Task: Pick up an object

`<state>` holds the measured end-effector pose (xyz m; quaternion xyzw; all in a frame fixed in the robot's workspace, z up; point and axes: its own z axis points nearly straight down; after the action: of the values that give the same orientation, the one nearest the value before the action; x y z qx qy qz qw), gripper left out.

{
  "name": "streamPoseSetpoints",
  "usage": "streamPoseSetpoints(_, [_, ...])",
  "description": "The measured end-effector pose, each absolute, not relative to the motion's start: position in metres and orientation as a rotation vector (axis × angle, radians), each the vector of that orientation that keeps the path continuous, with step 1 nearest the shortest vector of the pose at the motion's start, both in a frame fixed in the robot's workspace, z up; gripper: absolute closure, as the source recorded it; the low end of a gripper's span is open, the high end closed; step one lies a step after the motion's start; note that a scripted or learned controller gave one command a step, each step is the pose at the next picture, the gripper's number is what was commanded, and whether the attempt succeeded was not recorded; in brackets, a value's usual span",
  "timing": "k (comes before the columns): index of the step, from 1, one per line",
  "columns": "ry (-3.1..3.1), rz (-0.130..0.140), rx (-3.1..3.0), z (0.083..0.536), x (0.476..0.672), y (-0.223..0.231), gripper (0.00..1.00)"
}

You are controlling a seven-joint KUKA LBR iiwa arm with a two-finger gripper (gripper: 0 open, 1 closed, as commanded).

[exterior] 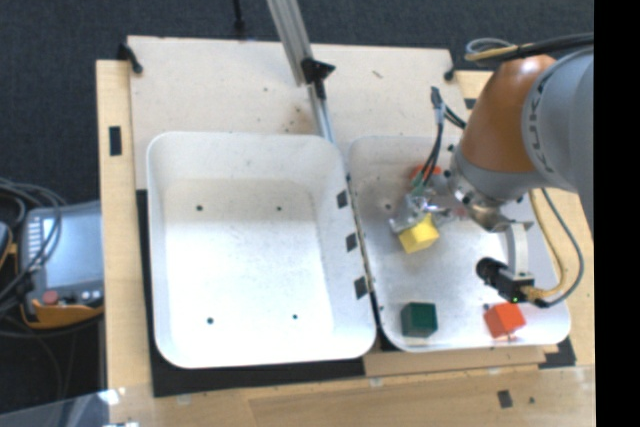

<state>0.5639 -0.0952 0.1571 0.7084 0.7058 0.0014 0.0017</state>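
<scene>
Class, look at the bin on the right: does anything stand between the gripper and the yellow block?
Nothing visible does. The gripper sits directly at the yellow block in the right bin; the green block and orange block lie apart, nearer the front wall.

A: What hides behind the arm (520,130)?
B: Part of the right bin (375,175) — and a small red thing (418,173), too covered to identify.

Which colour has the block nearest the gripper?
Yellow block, by the gripper, camera view.

yellow block (419,235), green cube (419,318), orange block (503,319), right bin (450,340)
</scene>
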Motion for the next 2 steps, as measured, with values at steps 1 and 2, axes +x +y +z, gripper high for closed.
streamPoseSetpoints(1, [2.22, 0.007, 2.214, 0.22, 0.562, -0.099, 1.0])
streamPoseSetpoints(2, [2.224, 0.008, 2.211, 0.269, 0.561, -0.091, 1.0])
